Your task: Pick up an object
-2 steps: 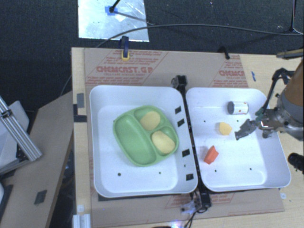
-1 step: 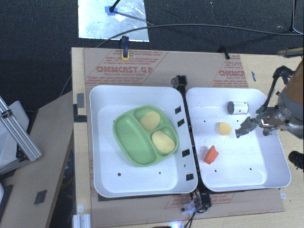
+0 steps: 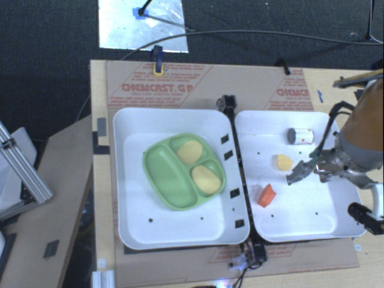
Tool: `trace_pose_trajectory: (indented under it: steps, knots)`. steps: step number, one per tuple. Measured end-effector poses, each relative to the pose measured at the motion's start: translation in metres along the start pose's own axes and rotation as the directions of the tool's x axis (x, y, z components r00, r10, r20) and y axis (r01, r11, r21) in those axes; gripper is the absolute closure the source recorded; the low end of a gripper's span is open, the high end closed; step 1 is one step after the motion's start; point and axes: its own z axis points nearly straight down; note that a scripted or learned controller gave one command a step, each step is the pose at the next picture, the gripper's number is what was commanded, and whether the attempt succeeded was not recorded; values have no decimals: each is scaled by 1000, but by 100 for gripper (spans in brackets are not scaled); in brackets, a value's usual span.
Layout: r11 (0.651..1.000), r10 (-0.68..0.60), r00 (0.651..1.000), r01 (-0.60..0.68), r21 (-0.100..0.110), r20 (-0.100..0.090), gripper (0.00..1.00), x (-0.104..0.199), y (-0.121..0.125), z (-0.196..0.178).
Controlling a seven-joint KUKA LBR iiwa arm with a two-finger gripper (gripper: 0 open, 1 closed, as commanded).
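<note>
The right bin (image 3: 312, 224) holds three small things: a yellow lump (image 3: 283, 161), an orange wedge (image 3: 266, 195) and a white and grey cylinder (image 3: 300, 136) lying on its side. My gripper (image 3: 298, 174) reaches in from the right and hangs low over the bin's middle. It is just right of and below the yellow lump, and above and right of the orange wedge. Nothing shows in its grasp.
The left bin (image 3: 129, 221) carries a green divided plate (image 3: 162, 173) with two yellow food pieces (image 3: 191, 152) (image 3: 206, 179) in its right compartments. A black hinge strip (image 3: 237, 173) runs between the bins. The arm's body (image 3: 366, 137) covers the right bin's far right side.
</note>
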Motion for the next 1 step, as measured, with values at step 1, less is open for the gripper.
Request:
trace_pose_trajectory:
  steps: [1]
  knots:
    - [1000,1,1000,-1,-1,0,0,-7,2,45]
